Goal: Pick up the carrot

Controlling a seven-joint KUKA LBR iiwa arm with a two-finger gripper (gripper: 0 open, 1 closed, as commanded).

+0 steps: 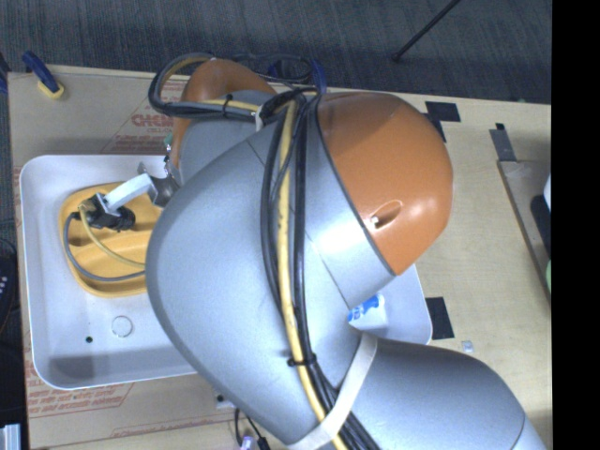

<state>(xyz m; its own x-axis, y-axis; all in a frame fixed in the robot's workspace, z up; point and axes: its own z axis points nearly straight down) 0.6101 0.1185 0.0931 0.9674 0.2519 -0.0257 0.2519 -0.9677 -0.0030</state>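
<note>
My arm's grey bulk and orange band (384,186) cover most of the view. The gripper (161,184) hangs over the back of the left white bin (37,279), and the wrist hides most of it. Just left of it, a flat yellow-orange object (98,256) lies on the bin floor in the bin's middle left. Everything in the bin's right half is hidden under the arm.
A corner of the right bin (419,315) pokes out from under the arm, with a small blue and white item (367,309) at its edge. A blue clamp (42,73) sits at the bench's back left corner. The brown bench surface (487,251) lies to the right.
</note>
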